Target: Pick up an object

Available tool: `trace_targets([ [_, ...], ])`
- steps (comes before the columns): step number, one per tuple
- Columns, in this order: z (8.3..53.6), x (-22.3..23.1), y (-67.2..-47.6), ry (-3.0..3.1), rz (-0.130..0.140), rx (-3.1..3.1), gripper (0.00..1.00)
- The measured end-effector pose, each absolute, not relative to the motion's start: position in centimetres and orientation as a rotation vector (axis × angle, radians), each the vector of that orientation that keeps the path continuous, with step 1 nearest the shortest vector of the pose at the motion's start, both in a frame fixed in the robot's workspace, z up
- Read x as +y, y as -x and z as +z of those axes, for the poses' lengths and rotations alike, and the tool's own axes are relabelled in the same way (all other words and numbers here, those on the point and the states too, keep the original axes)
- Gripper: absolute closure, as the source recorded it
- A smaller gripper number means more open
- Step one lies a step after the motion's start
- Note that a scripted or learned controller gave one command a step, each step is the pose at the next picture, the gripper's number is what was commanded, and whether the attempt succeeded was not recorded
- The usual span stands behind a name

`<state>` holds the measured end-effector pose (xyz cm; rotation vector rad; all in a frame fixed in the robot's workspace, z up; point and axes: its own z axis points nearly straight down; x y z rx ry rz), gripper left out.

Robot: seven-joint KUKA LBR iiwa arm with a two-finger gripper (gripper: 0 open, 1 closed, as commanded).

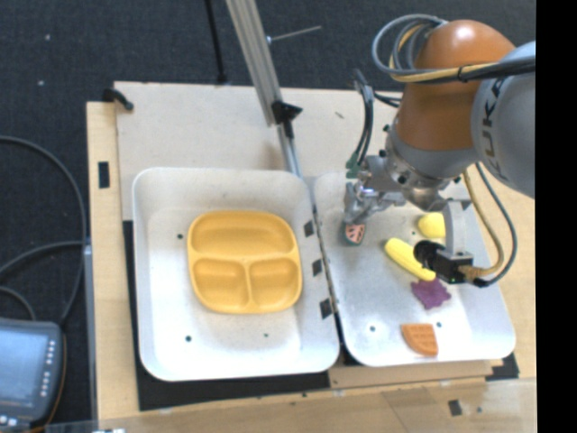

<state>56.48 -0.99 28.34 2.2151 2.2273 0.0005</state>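
I can't tell what the small item (354, 233) under my claw (360, 207) is; the arm hides the bin (469, 327) behind it.

We are seeing our grey, orange-banded arm (451, 79) reaching in from the right, its two-finger metal gripper (354, 224) pointing down, wrist bending leftward

A: What finishes are showing in the two bins (162, 350)?

B: Both are looking like matt white plastic, faintly speckled. The yellow divided tray (243, 261) is appearing as smooth plastic with a soft sheen.

A: And the arm (451, 79)?

B: Its orange band is gleaming glossy; the grey casing is looking satin. The slanted rail (255, 48) is reading as ribbed bare metal, and the bench (198, 124) as matt pale board.
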Motion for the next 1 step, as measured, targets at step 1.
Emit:
trace_targets([
  [1,28.49,4.32,-55.37,-2.213,0.003,2.231,1.00],
])
